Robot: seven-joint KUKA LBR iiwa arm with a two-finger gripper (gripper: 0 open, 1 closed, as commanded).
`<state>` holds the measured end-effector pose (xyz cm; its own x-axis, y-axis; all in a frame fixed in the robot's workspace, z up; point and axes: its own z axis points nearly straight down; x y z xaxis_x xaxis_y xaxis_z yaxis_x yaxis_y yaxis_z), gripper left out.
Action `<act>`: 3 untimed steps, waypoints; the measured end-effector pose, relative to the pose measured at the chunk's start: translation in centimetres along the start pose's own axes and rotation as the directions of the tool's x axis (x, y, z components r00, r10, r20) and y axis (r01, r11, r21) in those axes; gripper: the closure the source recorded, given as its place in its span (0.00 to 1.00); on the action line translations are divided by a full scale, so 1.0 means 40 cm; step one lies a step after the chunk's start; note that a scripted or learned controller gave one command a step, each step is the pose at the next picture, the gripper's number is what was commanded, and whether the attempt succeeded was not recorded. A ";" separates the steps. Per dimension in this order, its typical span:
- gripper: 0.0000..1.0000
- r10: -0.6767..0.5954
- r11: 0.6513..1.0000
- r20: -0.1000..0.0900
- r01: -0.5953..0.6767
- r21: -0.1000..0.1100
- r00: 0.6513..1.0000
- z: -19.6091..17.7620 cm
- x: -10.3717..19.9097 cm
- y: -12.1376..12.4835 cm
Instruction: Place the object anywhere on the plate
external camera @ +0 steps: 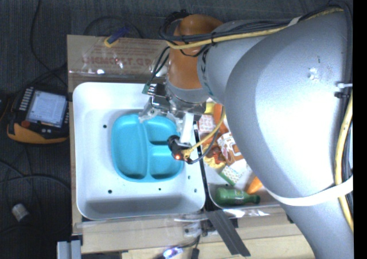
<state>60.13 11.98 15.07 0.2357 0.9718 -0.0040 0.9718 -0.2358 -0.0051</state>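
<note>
Roughly, claw (pixel 172 116): over blue plate's right edge; open or shut, can't tell.
Plate (pixel 137 149): two-part, in left bin (pixel 92 195).
Object: prob. among right-bin clutter; green bottle (pixel 236 196) looks light, rigid, slick; grab mid-body.

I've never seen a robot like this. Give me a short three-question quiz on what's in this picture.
1. True or false: the blue plate lies in the left bin.
2. How many sections does the plate have?
3. Which lies in the right bin: A) a green bottle, B) a red cup?

Key: 1 true; 2 two; 3 A.
</note>
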 end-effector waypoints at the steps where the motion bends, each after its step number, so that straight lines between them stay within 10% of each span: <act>1: 1.00 0.002 1.000 0.000 -0.002 0.004 1.000 -0.019 -0.003 0.000; 2: 1.00 0.216 0.976 -0.002 -0.216 0.002 0.976 -0.022 0.109 -0.126; 3: 0.00 0.216 0.976 -0.001 -0.216 0.002 0.976 -0.022 0.109 -0.126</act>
